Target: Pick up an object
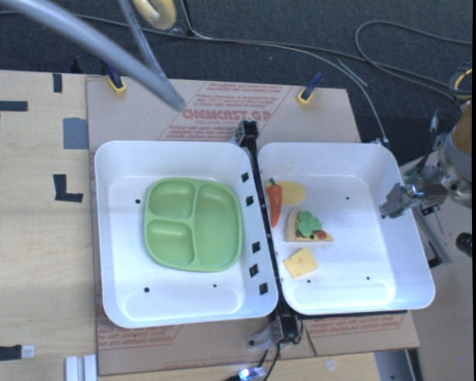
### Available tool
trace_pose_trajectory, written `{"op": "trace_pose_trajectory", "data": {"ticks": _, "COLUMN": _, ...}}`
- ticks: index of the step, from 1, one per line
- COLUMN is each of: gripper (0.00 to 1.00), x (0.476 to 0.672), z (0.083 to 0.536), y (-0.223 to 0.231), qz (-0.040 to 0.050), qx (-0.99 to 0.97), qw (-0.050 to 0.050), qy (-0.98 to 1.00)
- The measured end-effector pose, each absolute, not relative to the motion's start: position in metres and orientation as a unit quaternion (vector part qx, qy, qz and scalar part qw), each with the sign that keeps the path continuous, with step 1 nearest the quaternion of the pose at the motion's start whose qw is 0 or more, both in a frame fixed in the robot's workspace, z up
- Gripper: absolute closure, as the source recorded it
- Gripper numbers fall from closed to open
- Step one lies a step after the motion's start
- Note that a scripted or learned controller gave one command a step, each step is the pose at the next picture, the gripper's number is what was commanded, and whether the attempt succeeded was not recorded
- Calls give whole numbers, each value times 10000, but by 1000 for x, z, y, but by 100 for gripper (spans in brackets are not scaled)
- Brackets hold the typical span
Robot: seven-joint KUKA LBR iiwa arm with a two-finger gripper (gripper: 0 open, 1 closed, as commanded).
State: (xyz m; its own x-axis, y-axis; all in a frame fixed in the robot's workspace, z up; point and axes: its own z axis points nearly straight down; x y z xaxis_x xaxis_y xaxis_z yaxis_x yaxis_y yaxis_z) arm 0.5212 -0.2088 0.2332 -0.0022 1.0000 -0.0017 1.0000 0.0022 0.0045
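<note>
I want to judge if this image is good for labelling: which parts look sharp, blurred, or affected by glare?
Camera view: the green divided plate and the toy food pieces look fairly sharp; the grey pole crossing the top left is soft, out of focus; the white bins are bright but keep detail, with soft shadows; the gripper at the right edge is slightly blurred.

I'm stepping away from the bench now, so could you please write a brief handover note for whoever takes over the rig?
Gripper: at the right rim of the right bin, nothing seen held.
Right bin, along its left side: orange carrot beside a yellow piece, a pizza slice toy, and a yellow cheese wedge nearest the front.
Left bin: green divided plate.
Done: nothing lifted yet.
Left: move over one of the toys, close on it, raise it.
</note>
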Motion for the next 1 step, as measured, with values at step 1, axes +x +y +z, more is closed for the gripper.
{"op": "trace_pose_trajectory", "data": {"ticks": 1, "gripper": 100, "x": 523, "z": 227, "y": -164, "qz": -1, "qx": 7055, "qw": -6, "qy": 7088}}
